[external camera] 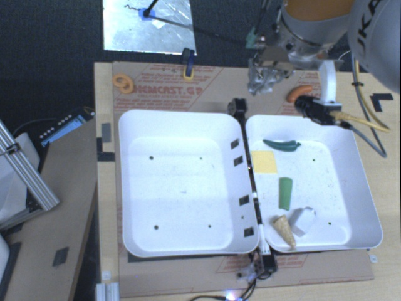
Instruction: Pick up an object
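Note:
My gripper point(262, 84) hangs high above the back edge of the right bin point(351, 168), near the divider, with nothing visibly between its fingers. In the right bin lie a dark green pepper-shaped piece point(283, 145) near the back, a yellow square point(264, 162) below it by the left wall, a green cylinder point(285, 193) in the middle, and a tan cone point(285, 229) beside a grey-white piece point(302, 221) at the front. All of these lie well below and in front of the gripper.
The left bin point(182, 180) sits beside the right one. Behind the bins on the cardboard lie an orange sausage-like thing point(298, 93), a pretzel-shaped ring point(123, 83) and a blue-yellow clamp point(188, 63). A shiny sheet point(149, 17) lies farther back.

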You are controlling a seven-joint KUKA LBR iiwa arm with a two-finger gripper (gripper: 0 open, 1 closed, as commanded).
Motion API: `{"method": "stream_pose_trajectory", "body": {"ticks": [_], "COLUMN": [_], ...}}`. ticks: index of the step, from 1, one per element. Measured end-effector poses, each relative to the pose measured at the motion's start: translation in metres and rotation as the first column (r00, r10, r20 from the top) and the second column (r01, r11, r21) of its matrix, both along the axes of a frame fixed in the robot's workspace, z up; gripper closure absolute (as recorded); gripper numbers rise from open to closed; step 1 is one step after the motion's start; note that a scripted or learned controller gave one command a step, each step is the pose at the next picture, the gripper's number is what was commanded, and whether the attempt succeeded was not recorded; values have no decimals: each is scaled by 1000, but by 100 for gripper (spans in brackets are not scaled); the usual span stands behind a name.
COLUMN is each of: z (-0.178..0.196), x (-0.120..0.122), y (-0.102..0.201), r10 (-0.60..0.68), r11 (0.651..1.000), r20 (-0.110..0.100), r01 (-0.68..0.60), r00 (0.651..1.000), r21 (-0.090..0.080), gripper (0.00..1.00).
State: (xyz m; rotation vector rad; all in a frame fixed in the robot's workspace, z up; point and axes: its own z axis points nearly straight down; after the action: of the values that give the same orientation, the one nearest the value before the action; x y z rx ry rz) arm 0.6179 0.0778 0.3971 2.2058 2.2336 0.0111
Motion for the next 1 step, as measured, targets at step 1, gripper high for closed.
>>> {"method": "stream_pose_trajectory", "body": {"ticks": [1], "z": [1], "x": [5], "y": [-110], "r10": [-21], "r11": [1000], "r20": [-2], "r01": [21], "r00": [1000], "r21": [-6], "gripper": [100]}}
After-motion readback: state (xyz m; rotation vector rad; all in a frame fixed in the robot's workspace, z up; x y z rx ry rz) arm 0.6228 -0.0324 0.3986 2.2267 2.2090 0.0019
